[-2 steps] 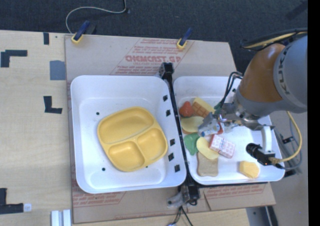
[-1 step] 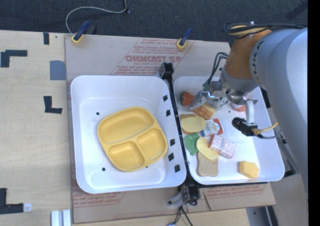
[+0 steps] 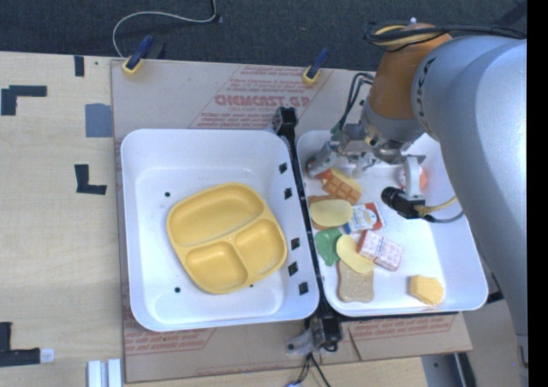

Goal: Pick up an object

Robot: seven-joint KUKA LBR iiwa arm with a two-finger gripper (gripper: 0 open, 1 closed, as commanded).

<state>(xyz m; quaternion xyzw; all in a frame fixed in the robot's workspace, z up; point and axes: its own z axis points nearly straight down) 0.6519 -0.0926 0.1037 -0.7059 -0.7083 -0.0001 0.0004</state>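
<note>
My gripper (image 3: 339,157) hangs low over the far left part of the right bin (image 3: 458,257), below the orange wrist band (image 3: 401,77). A brown waffle piece (image 3: 341,185) lies directly in front of it, very near or touching. Further forward lie a yellow oval piece (image 3: 330,211), a green leaf (image 3: 326,245), a pale yellow slice (image 3: 353,253) and a slice of bread (image 3: 356,284). A small printed carton (image 3: 363,217), a pink and white box (image 3: 380,250) and a cheese wedge (image 3: 426,288) lie to the right. I see nothing lifted off the bin floor.
The left bin (image 3: 141,205) holds a yellow divided plate (image 3: 226,237). A black clipped divider (image 3: 295,205) runs between the bins. A red and white object (image 3: 413,175) and a black cable fitting (image 3: 401,200) sit by the arm. The grey arm body (image 3: 488,120) covers the right side.
</note>
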